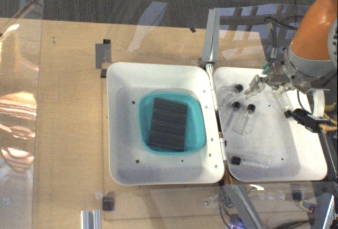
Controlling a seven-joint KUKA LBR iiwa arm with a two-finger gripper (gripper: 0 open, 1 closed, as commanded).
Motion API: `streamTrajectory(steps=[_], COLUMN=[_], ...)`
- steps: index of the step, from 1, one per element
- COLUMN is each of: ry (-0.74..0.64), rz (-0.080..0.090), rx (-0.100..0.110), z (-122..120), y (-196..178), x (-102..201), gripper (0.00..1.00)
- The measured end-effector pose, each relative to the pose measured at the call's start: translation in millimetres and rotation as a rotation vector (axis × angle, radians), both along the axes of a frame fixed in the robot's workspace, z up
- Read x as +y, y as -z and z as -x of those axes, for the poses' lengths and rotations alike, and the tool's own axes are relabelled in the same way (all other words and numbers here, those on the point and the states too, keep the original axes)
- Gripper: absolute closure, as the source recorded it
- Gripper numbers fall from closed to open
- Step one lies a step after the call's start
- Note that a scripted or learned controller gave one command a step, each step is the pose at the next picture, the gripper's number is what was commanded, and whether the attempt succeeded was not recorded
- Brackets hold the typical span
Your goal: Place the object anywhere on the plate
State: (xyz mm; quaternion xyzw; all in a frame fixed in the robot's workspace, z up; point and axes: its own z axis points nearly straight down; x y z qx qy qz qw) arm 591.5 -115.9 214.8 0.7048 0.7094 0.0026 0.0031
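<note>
A teal plate sits in the middle of the left white bin. A dark grey ridged block lies flat on the plate, a little tilted, fully inside its rim. My gripper hangs over the back of the right bin, below the orange band of the arm. It is well to the right of the plate and apart from the block. Nothing shows held in it.
Several clear vials with black caps lie in the right bin: one near the back left, two near the middle left, one at the front. A metal post stands behind the wall between the bins. Cables hang at the right.
</note>
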Motion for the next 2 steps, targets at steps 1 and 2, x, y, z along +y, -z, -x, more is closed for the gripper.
streamTrajectory(steps=[1,2], ry=[0.079,0.219], rz=[0.003,0.002], rx=[-0.002,-0.006], z=[54,32], y=[-45,-205], x=[-90,-71], gripper=[0.00,0.00])
